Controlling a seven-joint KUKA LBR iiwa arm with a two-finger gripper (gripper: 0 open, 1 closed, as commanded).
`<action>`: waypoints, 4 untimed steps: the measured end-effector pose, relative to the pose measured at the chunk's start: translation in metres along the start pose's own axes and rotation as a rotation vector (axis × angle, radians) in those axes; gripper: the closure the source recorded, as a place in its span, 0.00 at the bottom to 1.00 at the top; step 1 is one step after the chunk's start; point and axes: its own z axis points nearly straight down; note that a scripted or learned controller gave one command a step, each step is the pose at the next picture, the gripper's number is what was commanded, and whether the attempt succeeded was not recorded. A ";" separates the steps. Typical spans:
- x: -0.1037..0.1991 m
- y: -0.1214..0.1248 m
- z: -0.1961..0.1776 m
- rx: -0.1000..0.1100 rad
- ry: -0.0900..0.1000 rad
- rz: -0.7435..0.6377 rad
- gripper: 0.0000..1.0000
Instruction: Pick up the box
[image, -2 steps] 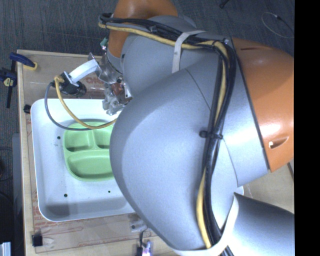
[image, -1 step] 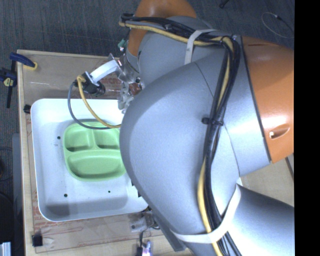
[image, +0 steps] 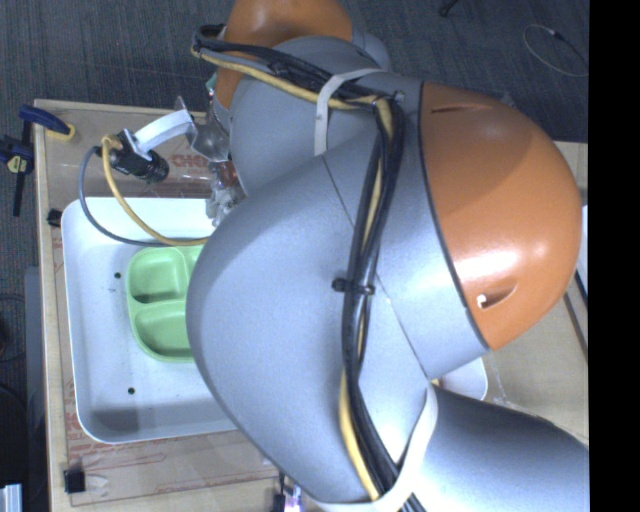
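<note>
A light green shallow box (image: 160, 300) with two compartments lies in the left white bin (image: 85, 330), toward its far side. The arm's grey body (image: 330, 300) hides the box's right part. My gripper (image: 220, 180) shows as grey metal parts at the bin's far rim, above and to the right of the green box. The arm hides most of the gripper, and no object is seen in it.
The arm with its orange band (image: 500, 210) covers the middle and right of the view. A yellow cable (image: 125, 215) loops over the left bin's far corner. A blue clamp (image: 45, 120) grips the bench's far left edge. A corner of the right bin (image: 465, 380) peeks out.
</note>
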 end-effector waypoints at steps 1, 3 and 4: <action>0.000 -0.020 0.035 0.001 -0.003 0.000 1.00; -0.011 -0.094 -0.020 0.000 -0.001 -0.001 1.00; 0.017 -0.100 -0.011 0.000 -0.002 -0.002 1.00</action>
